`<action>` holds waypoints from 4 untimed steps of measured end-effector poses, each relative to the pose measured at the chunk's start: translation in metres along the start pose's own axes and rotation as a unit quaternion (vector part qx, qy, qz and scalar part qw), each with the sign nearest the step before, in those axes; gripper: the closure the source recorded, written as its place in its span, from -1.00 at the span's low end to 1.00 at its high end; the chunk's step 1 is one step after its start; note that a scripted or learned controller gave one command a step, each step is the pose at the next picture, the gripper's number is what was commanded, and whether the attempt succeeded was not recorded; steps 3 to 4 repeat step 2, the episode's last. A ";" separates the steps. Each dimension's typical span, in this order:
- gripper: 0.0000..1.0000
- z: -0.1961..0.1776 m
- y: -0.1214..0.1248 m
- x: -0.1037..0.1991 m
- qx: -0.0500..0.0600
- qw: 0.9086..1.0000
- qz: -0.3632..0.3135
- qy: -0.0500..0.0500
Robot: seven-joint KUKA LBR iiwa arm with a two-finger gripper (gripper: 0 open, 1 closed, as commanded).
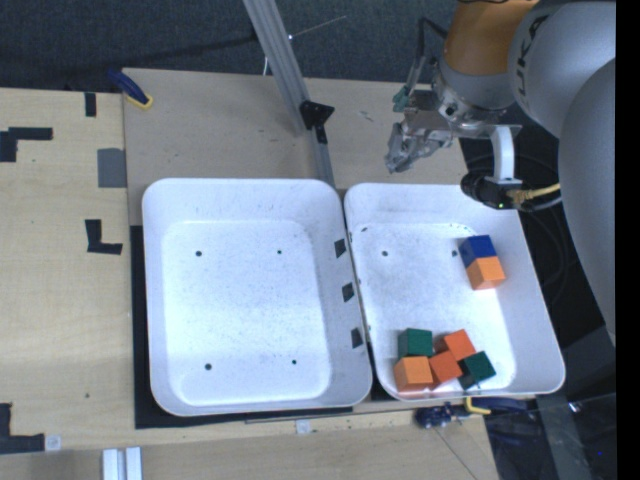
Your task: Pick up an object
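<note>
1. The arm (545,58), grey with an orange band, is seen entering from the right; partial letters, likely "KU", are read on its grey casing, the rest cut off.
2. The surface (200,128) carries two white bins; the left bin (160,268) is seen with only dark specks on its floor, and the right bin (535,308) is where all blocks are held.
3. The gripper (410,154) is seen above the far rim of the right bin, over bare surface just outside it; nothing is seen between the fingers, and whether they are wide or narrow cannot be told at this size.
4. Key relation: every block lies toward the camera from the fingers, lower in the view and slightly right.
5. Nearest candidates: a blue block (478,248) touching an orange block (486,272), stacked along the bin's right wall, long axis of the pair running near–far.
6. Farther: a cluster at the near edge — green block (415,343), orange block at front (413,372), two more orange and one dark green beside them, all touching; a tight grasp there is judged harder.
7. No labels are read on blocks.
</note>
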State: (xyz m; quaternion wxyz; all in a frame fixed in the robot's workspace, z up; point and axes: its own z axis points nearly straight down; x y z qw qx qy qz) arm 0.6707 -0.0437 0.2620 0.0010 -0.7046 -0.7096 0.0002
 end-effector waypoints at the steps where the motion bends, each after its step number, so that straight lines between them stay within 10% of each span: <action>1: 1.00 0.001 -0.003 0.053 0.000 1.000 0.000 0.000; 2: 1.00 0.026 -0.003 0.110 0.001 1.000 0.000 0.000; 4: 1.00 0.026 -0.003 0.110 0.001 1.000 0.000 0.000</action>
